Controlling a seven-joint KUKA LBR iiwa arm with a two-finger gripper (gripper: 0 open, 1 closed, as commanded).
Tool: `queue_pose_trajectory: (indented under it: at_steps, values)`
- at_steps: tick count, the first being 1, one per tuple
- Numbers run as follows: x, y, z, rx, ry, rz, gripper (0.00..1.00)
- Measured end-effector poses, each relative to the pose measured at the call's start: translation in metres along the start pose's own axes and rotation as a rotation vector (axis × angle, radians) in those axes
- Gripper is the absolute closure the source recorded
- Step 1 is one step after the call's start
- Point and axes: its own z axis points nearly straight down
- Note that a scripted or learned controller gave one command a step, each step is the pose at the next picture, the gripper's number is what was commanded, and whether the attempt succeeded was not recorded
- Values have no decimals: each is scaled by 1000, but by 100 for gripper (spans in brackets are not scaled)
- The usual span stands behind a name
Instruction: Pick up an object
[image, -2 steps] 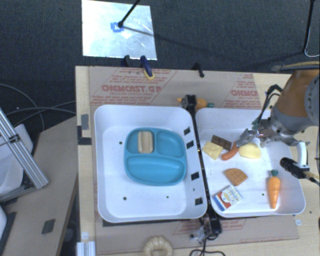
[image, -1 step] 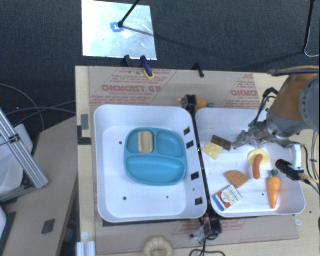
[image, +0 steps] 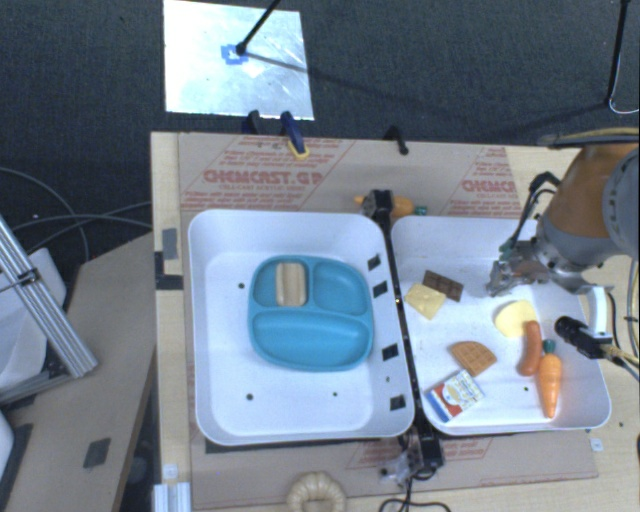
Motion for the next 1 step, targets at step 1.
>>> queue_pose_trajectory:
  at_steps: [1]
  values:
    - [-10, -2, -54, 0, -1, 2, 100]
